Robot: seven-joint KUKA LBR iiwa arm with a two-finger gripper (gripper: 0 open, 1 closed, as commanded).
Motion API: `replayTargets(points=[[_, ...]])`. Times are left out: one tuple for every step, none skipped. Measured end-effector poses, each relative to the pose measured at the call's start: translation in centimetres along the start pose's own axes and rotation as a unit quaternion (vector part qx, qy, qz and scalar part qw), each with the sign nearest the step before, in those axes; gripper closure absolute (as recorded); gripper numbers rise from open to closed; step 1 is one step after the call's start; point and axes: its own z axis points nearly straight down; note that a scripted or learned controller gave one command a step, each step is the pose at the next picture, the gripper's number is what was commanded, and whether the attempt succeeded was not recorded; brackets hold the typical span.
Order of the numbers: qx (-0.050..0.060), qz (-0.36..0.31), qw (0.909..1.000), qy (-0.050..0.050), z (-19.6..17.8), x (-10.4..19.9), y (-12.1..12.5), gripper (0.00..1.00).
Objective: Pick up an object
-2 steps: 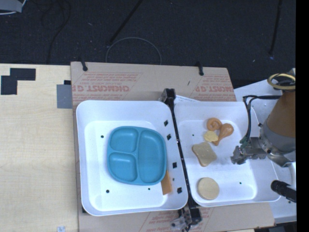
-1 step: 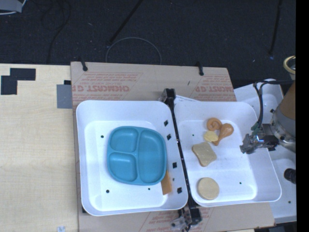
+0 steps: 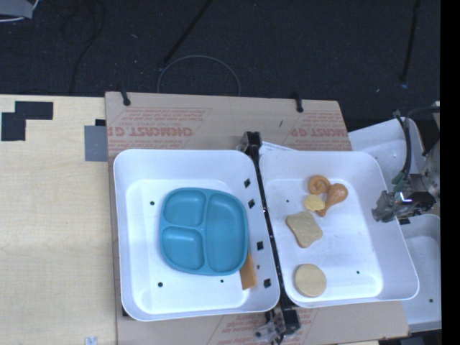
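Note:
In the right bin [image 3: 359,264] lie several toy foods. A tan bread slice [image 3: 305,229] sits near the middle. A round pale biscuit [image 3: 310,280] lies near the front. An orange-brown pretzel piece [image 3: 318,185] and a drumstick-shaped piece [image 3: 333,195] sit toward the back, with a small yellow chunk [image 3: 313,203] touching them. My gripper [image 3: 394,208] hangs over the right rim of this bin, to the right of the food and apart from all of it.
The left bin [image 3: 136,264] holds a blue divided plate [image 3: 203,230] with a thin orange-brown strip [image 3: 247,274] at its lower right edge. A black divider [image 3: 263,221] runs between the bins. Cardboard [image 3: 215,124] lies under both.

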Motion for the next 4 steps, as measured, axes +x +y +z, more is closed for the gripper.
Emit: replayTargets(points=[[0.003, -0.002, 1.0, 0.001, 0.5, 4.8, 2.0, 1.0], [0.003, -0.001, 1.0, 0.002, 0.7, 9.0, 2.6, 1.0], [0.004, -0.001, 1.0, 0.002, 2.4, 13.7, 3.1, 1.0], [0.003, -0.002, 1.0, 0.001, 1.9, 19.0, 4.0, 1.0]])
